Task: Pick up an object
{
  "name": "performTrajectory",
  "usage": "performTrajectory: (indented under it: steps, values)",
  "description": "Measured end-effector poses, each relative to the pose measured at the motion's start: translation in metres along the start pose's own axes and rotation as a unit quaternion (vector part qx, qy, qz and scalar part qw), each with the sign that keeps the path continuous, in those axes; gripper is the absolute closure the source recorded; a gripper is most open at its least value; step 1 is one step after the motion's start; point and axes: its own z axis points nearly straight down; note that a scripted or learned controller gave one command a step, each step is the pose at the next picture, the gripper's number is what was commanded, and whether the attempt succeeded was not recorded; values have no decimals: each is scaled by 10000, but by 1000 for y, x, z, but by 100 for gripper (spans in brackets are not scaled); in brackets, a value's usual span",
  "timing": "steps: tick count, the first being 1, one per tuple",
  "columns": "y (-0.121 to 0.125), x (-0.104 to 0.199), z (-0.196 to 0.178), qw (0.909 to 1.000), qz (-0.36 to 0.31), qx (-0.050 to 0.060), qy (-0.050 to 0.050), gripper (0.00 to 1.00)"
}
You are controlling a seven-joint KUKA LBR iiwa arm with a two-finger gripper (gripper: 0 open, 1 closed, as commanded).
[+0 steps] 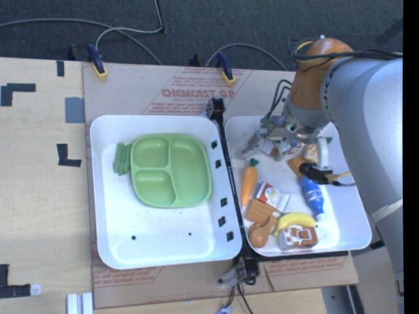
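No obj picked yet. Candidates sit in the right bin (347, 237): carrot (248, 182), banana (294, 221), blue bottle (312, 198), all toward 6 o'clock of my gripper (280, 138), which hangs low at the bin's 12 o'clock end. Can't tell its state. I judge approach phase; next needs centring over one obj, prob the carrot.

Green divided plate (171, 170), orange carrot (248, 182), yellow banana (294, 221), blue bottle (312, 198).
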Motion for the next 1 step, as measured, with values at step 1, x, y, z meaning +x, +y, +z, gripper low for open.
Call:
performTrajectory:
  steps: [1]
  values:
    - [-2,-8,-9,9999,6,-2,-102,100]
